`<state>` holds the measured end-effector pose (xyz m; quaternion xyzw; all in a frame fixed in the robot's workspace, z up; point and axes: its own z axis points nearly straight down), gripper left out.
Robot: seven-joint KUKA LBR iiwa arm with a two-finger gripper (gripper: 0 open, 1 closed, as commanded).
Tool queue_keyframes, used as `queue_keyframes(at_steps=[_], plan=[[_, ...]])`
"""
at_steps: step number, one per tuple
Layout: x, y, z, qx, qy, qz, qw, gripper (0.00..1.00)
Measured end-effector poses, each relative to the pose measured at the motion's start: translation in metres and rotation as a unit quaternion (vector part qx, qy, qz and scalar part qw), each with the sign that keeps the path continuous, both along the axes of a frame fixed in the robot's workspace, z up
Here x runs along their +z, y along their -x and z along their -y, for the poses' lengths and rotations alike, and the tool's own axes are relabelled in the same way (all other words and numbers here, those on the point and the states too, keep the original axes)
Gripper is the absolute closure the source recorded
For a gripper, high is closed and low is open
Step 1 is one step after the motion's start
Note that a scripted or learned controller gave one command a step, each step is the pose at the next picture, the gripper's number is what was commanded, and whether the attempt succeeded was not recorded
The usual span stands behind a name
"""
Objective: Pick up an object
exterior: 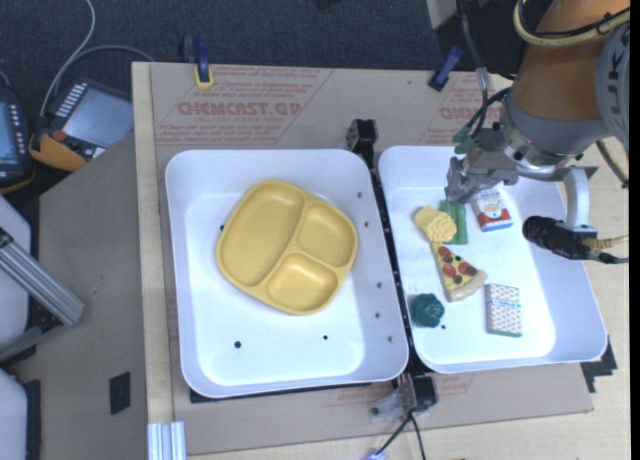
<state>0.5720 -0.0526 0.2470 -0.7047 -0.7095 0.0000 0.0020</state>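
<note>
My gripper (pixel 468 186) hangs low over the upper middle of the right bin (pixel 570 343). Just below it lies a thin green object (pixel 459 222), partly hidden by the gripper. A small red and white box (pixel 492 215) sits right beside the gripper on its right. A yellow ridged piece (pixel 434 223) lies to the left of the green object. Below these lies a toy pizza slice (pixel 457 271). A dark green round object (pixel 427 310) and a patterned box (pixel 503 309) rest near the bin's front.
The left bin (pixel 200 338) holds a yellow divided plate (pixel 288 246). A black clamp (pixel 362 134) sits at the far end of the divider between the bins. A black cylinder (pixel 553 235) on the arm juts over the right bin's right side.
</note>
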Motion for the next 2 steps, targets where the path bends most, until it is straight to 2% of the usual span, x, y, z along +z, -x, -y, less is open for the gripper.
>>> queue_keyframes(at_steps=[1, 2], plan=[[-0.005, -0.010, -0.042, -0.001, 0.0009, 0.001, 1.0000, 1.00], [-0.020, -0.024, -0.097, 0.000, 0.0007, 0.001, 1.0000, 1.00]])
